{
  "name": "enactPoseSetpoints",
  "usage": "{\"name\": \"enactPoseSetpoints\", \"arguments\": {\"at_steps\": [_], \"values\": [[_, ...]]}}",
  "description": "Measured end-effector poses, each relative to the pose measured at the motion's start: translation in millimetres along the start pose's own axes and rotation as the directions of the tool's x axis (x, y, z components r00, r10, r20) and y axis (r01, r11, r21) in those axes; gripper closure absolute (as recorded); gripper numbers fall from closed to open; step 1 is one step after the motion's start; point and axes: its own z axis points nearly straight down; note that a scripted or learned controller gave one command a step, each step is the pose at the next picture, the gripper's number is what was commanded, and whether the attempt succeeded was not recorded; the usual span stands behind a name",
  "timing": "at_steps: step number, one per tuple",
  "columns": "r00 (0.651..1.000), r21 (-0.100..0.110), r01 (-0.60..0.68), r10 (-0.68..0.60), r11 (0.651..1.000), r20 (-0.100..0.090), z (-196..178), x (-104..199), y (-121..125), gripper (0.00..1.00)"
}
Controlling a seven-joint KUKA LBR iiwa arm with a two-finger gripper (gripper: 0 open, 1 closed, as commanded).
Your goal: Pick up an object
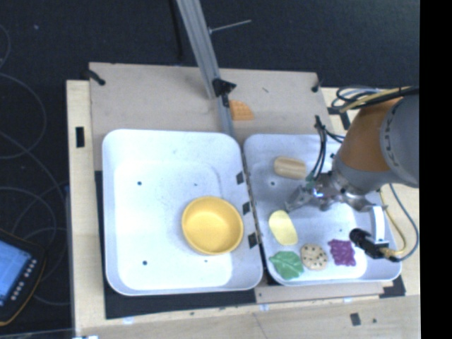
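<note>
In the right bin (261, 154) lie a tan bread-like roll (289, 167), a pale yellow oval piece (282, 227), a green leaf shape (285, 263), a cookie (313, 256) and a purple grape bunch (342, 251). The left bin (141, 161) holds a yellow bowl (212, 225). My gripper (311, 195) hangs low over the middle of the right bin, below and to the right of the roll and above and to the right of the yellow piece. Nothing shows between its fingers.
A grey metal bar (199, 41) slants from the top of the view down to the gap between the bins. An orange block (241, 111) lies on the board behind the bins. The arm covers the right bin's far right side.
</note>
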Motion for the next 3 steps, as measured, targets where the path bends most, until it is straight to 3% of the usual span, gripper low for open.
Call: {"name": "enactPoseSetpoints", "arguments": {"at_steps": [1,3], "values": [[1.000,-0.006,-0.006,0.006,1.000,-0.001,-13,-1,1,1.00],[1.000,-0.010,0.005,-0.005,1.000,0.001,-142,-7,4,1.00]]}}
